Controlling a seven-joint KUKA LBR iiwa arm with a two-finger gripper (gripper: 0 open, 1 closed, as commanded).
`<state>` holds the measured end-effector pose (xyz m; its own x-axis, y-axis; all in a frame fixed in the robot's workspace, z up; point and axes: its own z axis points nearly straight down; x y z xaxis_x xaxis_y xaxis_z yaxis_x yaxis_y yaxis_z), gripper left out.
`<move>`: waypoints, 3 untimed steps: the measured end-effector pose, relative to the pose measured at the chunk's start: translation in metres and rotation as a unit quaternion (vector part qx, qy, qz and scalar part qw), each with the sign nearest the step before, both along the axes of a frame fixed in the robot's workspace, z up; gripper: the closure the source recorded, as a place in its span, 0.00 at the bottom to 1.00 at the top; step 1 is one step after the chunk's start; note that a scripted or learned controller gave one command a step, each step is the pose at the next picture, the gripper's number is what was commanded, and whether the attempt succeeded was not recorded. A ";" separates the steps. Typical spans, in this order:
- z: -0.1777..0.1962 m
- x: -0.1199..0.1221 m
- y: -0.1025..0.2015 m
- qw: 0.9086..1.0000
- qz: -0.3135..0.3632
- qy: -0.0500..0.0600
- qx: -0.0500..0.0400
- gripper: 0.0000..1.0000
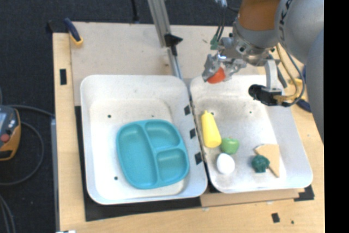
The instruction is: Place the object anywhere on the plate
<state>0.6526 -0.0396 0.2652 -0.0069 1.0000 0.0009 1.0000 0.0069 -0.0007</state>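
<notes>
Gripper [218, 71] hangs over the back left corner of the right bin [289, 133], fingers clamped on a small orange-red object [217, 76], close to the wall shared with the left bin [98, 95]. Across that wall the teal divided plate [152, 153] lies flat with bare white floor around it. Yellow corn [210, 129], a green piece [230, 145] and a white egg [225, 163] crowd the right bin's near left side.

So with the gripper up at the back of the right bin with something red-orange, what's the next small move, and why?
Probably carry it left and forward toward the teal plate. The gripper sits raised over the right bin's back edge with a red-orange object apparently between its fingers, while the plate lies in the left bin.
</notes>
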 end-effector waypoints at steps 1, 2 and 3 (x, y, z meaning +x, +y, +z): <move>-0.015 -0.012 0.052 1.000 0.000 0.000 0.000 1.00; -0.010 -0.031 0.101 1.000 0.000 0.000 0.000 1.00; -0.025 -0.036 0.153 1.000 0.000 0.001 0.000 1.00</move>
<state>0.6165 0.1133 0.2404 -0.0072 1.0000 0.0008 1.0000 0.0072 -0.0022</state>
